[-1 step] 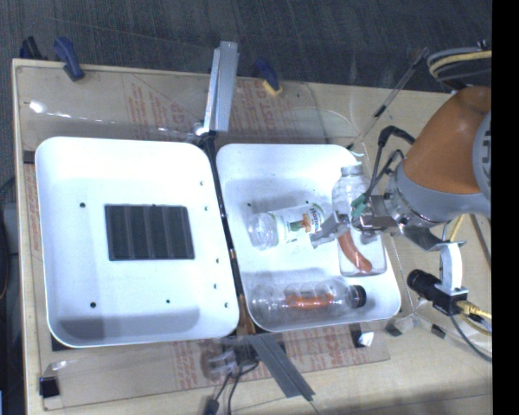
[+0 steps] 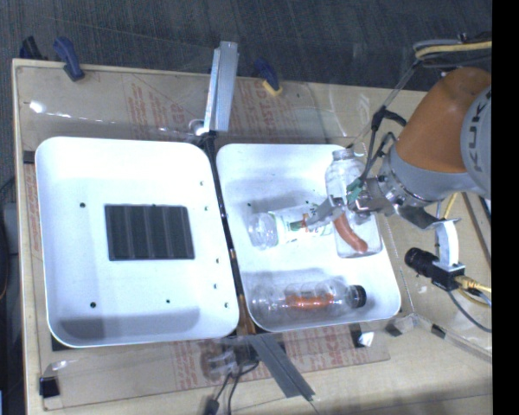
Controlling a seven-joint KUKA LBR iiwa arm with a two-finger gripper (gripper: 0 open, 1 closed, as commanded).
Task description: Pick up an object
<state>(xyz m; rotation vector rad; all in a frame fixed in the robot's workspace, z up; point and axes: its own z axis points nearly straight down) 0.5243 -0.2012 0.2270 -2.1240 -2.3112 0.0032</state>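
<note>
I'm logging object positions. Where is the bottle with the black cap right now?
The bottle with the black cap lies on its side along the near edge of the right bin, below the smaller clear bottle and the gripper.

Left white bin [image 2: 60, 232] sat center-left, dark ribbed grate [image 2: 150, 232] on its floor. Grey metal bar [image 2: 220, 89] stood between both bins at top center. Blue clamps [image 2: 67, 56] gripped the bench's [image 2: 112, 102] upper-left edge; another blue clamp [image 2: 267, 74] sat just right of the bar.
</note>
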